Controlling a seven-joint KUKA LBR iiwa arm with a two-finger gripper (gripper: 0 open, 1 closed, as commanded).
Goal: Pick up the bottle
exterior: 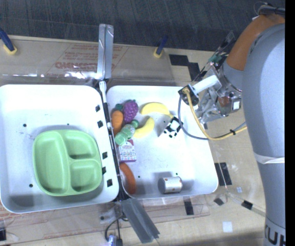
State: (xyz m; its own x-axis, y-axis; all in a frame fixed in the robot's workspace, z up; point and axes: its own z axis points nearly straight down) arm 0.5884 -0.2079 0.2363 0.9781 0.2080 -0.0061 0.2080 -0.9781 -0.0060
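Camera view, from above at a slant: two shallow white bins sat side by side on the table, the left white bin [4, 137] holding a pale green sectioned plastic tray [68, 160], the right white bin [201, 152] holding the loose items. The small green plastic bottle [124, 133] lay on its side near the right bin's left wall, packed into a cluster: an orange toy carrot [117, 120] just above it, a purple toy grape bunch [130, 109] beside that, a yellow toy banana [146, 128] touching or nearly touching its right end, and a small pink-and-white carton [127, 151] just below. Items looked tumbled there rather than set, which would explain the crowding against the wall. A second yellow curved piece [155, 108], a black-and-white checked object [172, 128], a grey metal can [170, 184] and an orange rounded toy [128, 178] lay apart from it. The grey arm's gripper [206, 104] hovered above the bin's right rim, well apart from the bottle; whether the jaws stood wide or narrow could not be told, wiring and housing hiding them. Judged: the approach was not yet made. Open floor lay in the bin's centre and right, so a path in from that side looked free; the dividing wall and the carrot and banana left little room around the bottle, and a knock to a neighbour seemed the risk.
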